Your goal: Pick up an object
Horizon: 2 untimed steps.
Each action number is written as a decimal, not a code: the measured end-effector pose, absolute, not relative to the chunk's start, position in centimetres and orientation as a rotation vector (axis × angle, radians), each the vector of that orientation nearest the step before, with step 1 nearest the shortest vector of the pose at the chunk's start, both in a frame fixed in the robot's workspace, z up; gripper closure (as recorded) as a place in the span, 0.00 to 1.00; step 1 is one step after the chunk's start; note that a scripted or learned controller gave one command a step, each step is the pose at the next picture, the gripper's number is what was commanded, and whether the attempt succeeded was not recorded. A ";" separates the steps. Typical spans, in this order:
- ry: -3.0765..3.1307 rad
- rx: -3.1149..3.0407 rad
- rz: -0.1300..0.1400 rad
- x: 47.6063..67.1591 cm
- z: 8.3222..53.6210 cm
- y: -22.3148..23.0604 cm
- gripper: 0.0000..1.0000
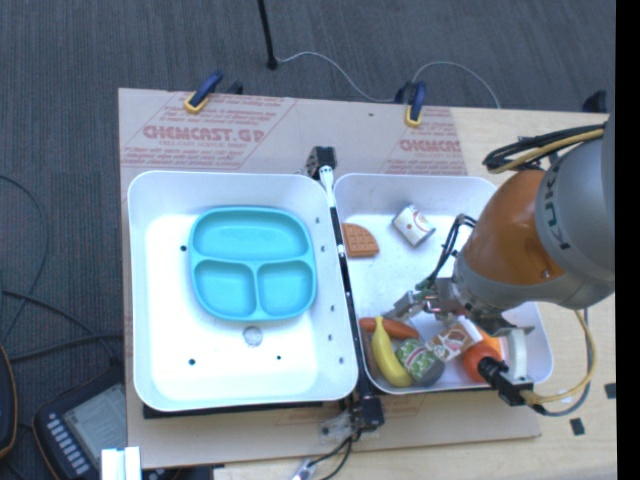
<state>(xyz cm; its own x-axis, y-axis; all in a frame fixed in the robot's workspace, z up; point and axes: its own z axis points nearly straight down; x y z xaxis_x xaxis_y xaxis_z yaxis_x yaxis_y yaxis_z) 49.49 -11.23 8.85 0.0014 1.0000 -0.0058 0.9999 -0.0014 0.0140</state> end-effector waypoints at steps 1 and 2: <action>2.210 2.215 0.010 49.5 9.9 -11.2 1.00; 2.219 2.221 -0.002 54.5 12.2 -19.4 1.00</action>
